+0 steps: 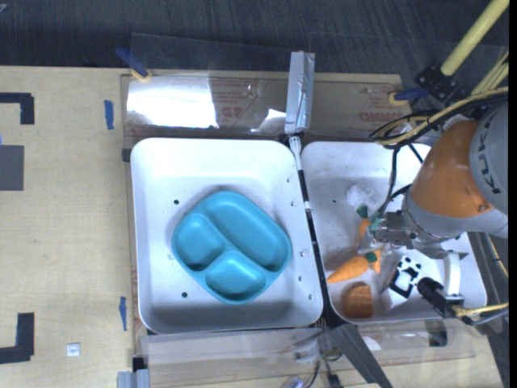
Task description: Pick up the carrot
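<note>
The jaws (386,231) hang low in the right bin (339,162), half hidden under the arm's wrist, so whether they are spread or closed I cannot tell, and nothing can be made out between them. Just below them lies the carrot (350,269), orange with a green top end, on the bin floor near the divider, pointing up and right toward the jaws. It looks to be at rest, not lifted. A round brown thing (356,298) sits beside it, nearer the front wall. A small orange piece (364,228) shows left of the jaws. The left bin (153,168) holds a blue tray (232,245). By my reading the pick is not yet made: the grasp and lift remain.
</note>
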Robot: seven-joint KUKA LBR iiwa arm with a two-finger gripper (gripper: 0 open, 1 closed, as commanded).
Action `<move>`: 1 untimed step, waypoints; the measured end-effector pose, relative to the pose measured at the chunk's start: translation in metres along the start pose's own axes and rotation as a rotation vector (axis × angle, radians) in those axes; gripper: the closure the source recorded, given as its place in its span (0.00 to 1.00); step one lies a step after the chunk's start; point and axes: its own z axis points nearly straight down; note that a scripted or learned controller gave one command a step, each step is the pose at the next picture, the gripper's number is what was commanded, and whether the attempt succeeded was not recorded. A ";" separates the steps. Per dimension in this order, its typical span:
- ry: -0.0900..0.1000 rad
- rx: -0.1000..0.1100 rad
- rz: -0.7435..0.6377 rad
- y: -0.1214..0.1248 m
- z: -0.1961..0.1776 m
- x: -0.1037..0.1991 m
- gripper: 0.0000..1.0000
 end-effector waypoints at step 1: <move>0.003 0.006 0.054 0.064 -0.101 0.055 1.00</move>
